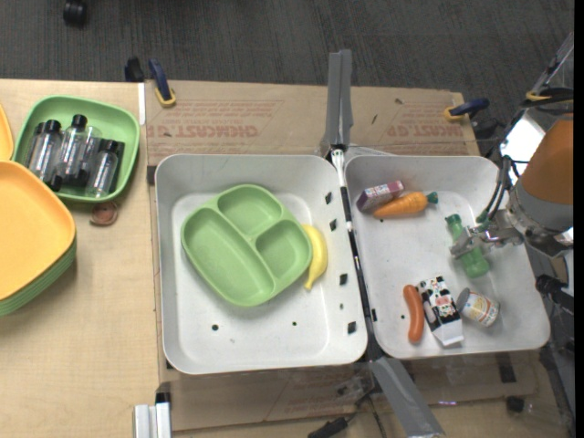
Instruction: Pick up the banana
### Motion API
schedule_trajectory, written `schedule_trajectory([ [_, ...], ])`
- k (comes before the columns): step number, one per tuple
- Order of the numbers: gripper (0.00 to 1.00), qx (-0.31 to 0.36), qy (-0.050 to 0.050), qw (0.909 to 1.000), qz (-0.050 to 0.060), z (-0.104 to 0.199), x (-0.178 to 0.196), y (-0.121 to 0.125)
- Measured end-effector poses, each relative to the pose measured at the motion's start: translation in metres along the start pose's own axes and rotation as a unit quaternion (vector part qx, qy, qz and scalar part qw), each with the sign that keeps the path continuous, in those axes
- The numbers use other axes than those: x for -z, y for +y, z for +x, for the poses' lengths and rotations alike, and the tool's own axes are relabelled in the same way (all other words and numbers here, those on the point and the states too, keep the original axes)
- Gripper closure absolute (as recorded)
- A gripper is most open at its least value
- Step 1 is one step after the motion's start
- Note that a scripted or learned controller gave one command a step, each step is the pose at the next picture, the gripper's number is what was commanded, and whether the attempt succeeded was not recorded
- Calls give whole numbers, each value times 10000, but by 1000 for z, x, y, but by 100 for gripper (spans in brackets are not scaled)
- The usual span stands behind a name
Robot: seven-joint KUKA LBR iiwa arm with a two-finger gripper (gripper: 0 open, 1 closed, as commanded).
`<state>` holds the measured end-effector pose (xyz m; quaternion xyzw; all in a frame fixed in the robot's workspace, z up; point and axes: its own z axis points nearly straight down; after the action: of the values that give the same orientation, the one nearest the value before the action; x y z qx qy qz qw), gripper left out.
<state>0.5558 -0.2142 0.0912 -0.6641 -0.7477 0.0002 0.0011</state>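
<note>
Yellow banana (316,255) half behind plate (245,243)

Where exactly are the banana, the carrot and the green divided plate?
banana (316,255), camera view, middle of its curved body.
carrot (402,205), camera view, middle of its orange body.
green divided plate (219,258), camera view, floor of its largest compartment.

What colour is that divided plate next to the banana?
Light green. The plate shows plainly in the camera view, in the left bin, touching the yellow banana.
</note>
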Motion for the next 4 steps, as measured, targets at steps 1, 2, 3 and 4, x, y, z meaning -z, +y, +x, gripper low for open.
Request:
schedule_trajectory([
  [1,100,92,-4,10000,2,-7,0,-4],
  [2,100,103,-4,9999,2,-5,0,-22],
  [3,100,166,-4,9999,-2,-3,0,-44],
  [4,100,297,-7,9996,-8,2,0,-79],
])
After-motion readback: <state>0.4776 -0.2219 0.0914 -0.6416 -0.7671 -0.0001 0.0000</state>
